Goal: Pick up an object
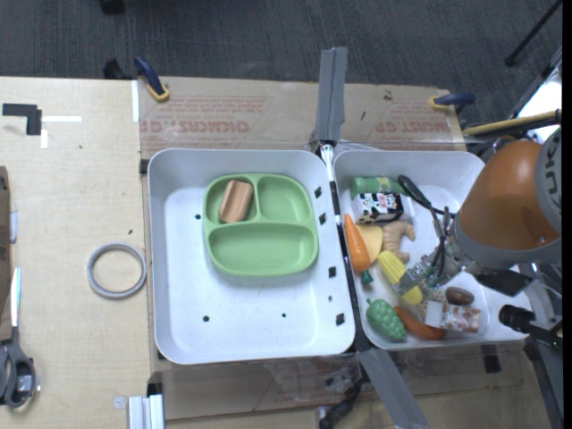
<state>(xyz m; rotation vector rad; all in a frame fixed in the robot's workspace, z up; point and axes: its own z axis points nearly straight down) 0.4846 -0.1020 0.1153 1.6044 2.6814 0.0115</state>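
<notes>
Arm in from the right, orange band over the right bin (357, 164). Gripper (418, 280) is low among the toy food near the bin's middle. Cannot tell from this slanted view whether it is wide, narrow or closed on anything; the wrist and cabling hide that part.

Candidates for the pick all sit in the right bin: orange carrot (356, 244) against the divider wall, yellow corn (391, 265) just beside the gripper, a beige piece (398, 234) above that, green bumpy item (384, 320) at the near left corner, a cow-patterned carton (379, 206) and a green package (374, 184) toward the far side, a printed packet (453, 316) with a brown item (459, 296) on the arm side.

Left bin (174, 266) holds a green divided plate (262, 224) with a tan bread-like piece (235, 200) in its upper-left compartment. Tape ring (116, 269) lies on the tabletop (67, 204), well apart from the bins.

My read: the task is at the descent or grasp stage. Nothing is visibly lifted clear of the pile, so I count the pick as not yet done. Left to do: secure one item, likely the corn or a neighbour, and raise it.
</notes>
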